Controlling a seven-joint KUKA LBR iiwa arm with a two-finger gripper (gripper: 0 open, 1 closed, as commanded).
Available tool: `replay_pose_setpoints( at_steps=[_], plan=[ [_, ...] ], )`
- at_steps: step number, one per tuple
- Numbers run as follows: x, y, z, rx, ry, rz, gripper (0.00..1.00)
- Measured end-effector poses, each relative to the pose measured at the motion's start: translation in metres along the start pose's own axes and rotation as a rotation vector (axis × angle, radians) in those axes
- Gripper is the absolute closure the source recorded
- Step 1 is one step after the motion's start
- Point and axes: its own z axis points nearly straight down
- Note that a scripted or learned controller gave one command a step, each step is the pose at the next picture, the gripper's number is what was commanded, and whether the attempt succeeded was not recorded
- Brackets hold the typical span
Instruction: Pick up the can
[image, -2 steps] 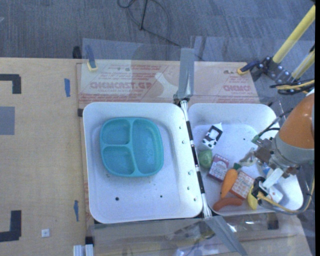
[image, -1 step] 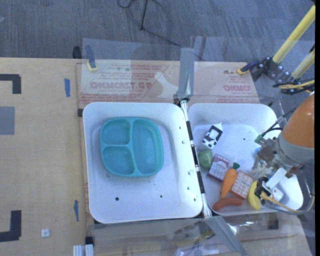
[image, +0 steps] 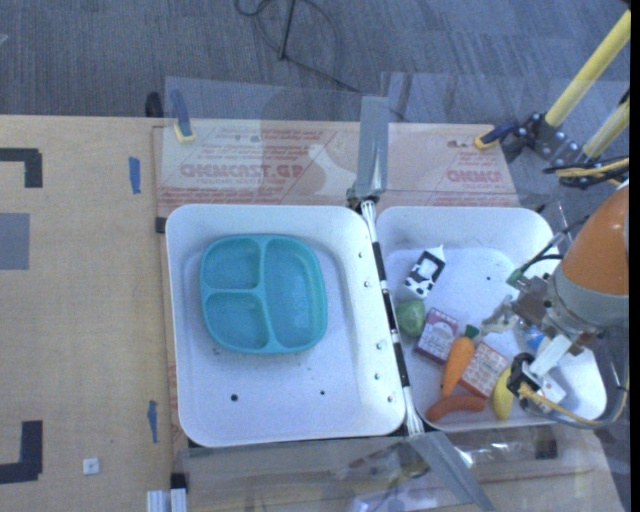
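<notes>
Wooden bench (image: 80, 330) carries two white bins side by side.

Left bin (image: 190, 400): one teal plate (image: 264, 294) with three compartments, lying flat in the far-left part.

Right bin (image: 480, 225): all small items, crowded along its left wall and near half.

Arm (image: 600, 260) reaches in from the right, its orange band above the right bin's right wall. Gripper (image: 525, 325) sits low over the right-centre of that bin. Whether it is open or closed: cannot tell.

Small items in the right bin:
- Carrot (image: 457, 362) lies between a maroon box (image: 437, 335) and a paler box (image: 485, 368).
- Red-orange item (image: 453, 407) lies along the near wall, with a yellow item (image: 502, 398) just to its right.
- Cow-print item (image: 425, 272) lies toward the far left.
- Can (image: 410, 317): taken to be the green rounded item, identification not certain. It lies against the left wall, just beside the maroon box and nearer than the cow-print item. The boxes and carrot lie between it and the gripper.
</notes>
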Motion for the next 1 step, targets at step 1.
replay_pose_setpoints(
  at_steps=[1],
  plan=[
    [0.0534, 0.0586, 0.0085, -0.005, -0.004, -0.022, 0.00]
  ],
)
